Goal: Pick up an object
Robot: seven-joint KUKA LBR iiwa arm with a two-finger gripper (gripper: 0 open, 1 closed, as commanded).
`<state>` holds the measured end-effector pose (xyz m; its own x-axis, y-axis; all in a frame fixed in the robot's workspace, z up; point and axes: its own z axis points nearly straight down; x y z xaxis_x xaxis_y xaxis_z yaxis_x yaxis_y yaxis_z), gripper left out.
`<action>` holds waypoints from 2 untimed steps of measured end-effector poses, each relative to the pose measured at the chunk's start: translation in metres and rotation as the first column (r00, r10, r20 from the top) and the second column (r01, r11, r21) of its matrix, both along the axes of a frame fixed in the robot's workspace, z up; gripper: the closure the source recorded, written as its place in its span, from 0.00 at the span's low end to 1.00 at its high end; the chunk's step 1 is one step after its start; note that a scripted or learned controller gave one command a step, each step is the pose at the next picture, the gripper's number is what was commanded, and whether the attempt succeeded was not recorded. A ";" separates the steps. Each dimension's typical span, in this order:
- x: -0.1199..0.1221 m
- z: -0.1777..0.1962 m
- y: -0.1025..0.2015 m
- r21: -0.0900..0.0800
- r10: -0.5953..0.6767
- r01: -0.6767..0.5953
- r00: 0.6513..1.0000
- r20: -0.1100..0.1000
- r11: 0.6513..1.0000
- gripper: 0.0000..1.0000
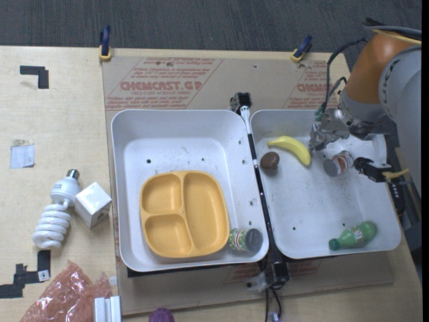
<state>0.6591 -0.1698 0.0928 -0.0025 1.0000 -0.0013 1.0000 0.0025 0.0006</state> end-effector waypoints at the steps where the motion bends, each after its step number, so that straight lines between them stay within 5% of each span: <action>1: -0.090 0.000 0.020 0.001 -0.004 0.004 1.000 -0.001 1.000 0.00; 2: -0.063 0.000 0.069 0.000 -0.003 0.003 1.000 0.000 1.000 0.00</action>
